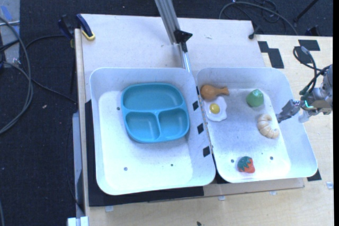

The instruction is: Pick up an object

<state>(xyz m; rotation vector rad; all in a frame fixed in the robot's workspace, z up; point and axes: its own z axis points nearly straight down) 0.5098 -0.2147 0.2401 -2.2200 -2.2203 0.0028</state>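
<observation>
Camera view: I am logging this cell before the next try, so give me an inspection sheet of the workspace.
Surface: bench bears left bin and right bin, side by side.
Job's things: right bin holds drumstick, fried egg, green piece, croissant and strawberry, all apart.
Clutter: blue divided tray in left bin.
Grippers: gripper at right bin's right edge, beside croissant, holding nothing.
Cables: black cables on floor, left and top.
Surroundings: dark floor; metal strut slants over bench.
</observation>
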